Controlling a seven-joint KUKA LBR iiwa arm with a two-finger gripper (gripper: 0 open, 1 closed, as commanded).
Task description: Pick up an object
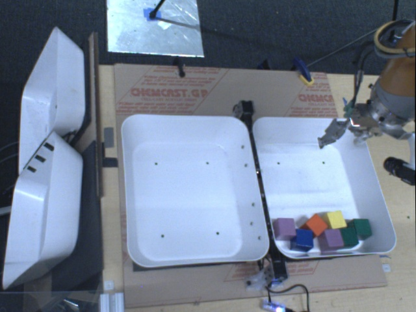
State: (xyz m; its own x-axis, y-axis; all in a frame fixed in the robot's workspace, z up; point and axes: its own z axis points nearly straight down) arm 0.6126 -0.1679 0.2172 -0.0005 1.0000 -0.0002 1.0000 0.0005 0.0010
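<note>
Lying well apart from end effector (333, 134), blocks (322, 231)

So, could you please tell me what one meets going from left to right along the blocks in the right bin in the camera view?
Purple block → blue block → orange block → yellow block → green block, all along the near wall of the right bin.

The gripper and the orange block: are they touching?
Apart. In the camera view the gripper is near the right bin's far edge, the orange block lies at its near edge, with bare floor between.
</note>
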